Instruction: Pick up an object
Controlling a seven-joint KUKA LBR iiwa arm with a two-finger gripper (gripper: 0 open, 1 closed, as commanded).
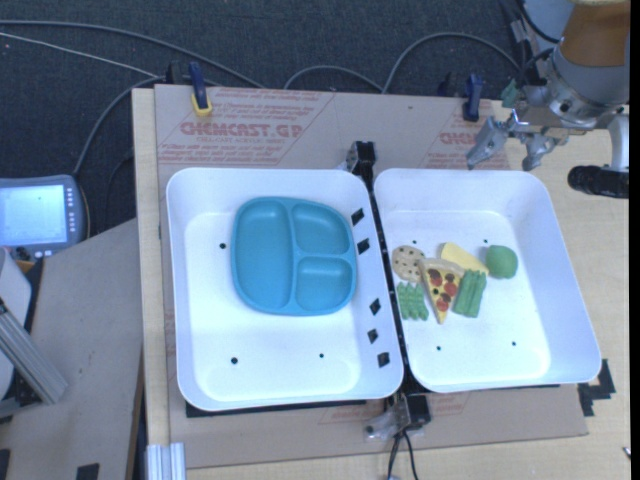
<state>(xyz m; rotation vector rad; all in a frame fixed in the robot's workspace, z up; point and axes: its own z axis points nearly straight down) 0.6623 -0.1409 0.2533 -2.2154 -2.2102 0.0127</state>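
Hanging up high over the back edge of the right bin [560, 228], my gripper [511, 148] has its two fingers spread apart with nothing between them. My toys sit low down in that bin, well apart from me. A round tan cookie [407, 261] with dots lies by the bin's left wall. Just below it is a small green bumpy piece [412, 301]. A pizza slice [441, 286] lies next to them, and a yellow cheese wedge [462, 258] peeks out behind it. A green ridged stick [469, 293] leans by the pizza, and a green ball [500, 261] sits to its right. They are all bunched close, some touching, so it is hard to tell where one ends. The left bin [195, 298] holds a blue tray [294, 256] with three parts. Black clips [377, 308] run down the wall between the bins. Two blue clamps [199, 88] hold the brown board [150, 268] at the back. A small screen [37, 213] sits far left. My arm [592, 28] is cut off at the top of the view
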